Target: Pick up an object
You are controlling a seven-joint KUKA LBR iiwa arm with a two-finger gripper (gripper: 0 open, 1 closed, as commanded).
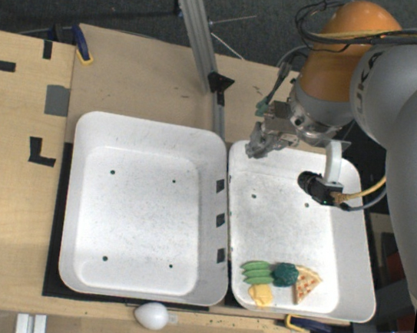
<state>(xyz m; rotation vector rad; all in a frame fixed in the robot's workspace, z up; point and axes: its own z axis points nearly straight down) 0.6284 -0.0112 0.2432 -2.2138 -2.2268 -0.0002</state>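
a: where is your gripper (259,148) hanging?
b: i'm hovering it over the right bin's (355,223) far-left corner; whether it's parted or pinched, i cannot tell.
a: and the objects?
b: the toy food (280,281) is sitting at the near edge.

Two white bins sit side by side: the left bin (140,206) and the right bin (300,230). The right one holds four small toys: one green pod (257,270), one dark green lump (284,273), one yellow piece (260,294) and one pizza slice (306,284). One white egg (151,315) lies on the table (1,201).
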